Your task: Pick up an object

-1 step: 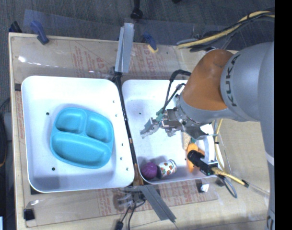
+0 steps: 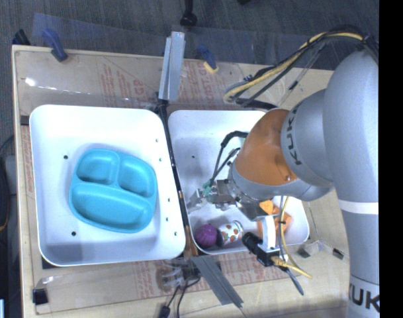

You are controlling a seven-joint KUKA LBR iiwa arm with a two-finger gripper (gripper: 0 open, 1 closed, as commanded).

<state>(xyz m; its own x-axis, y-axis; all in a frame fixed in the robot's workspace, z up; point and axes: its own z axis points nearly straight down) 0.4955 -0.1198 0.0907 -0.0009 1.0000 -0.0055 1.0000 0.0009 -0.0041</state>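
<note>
Bins (image 2: 45, 128): one blue tray (image 2: 113, 189), one purple ball (image 2: 206, 234).

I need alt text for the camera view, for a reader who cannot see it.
A grey KUKA arm with an orange band reaches from the right into the right white bin, above a purple ball and a small patterned cup near its front wall. The left white bin holds a blue divided tray.

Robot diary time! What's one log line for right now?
arm: over right bin | gripper: fingers unclear | purple ball: right bin | blue tray: left bin
</note>
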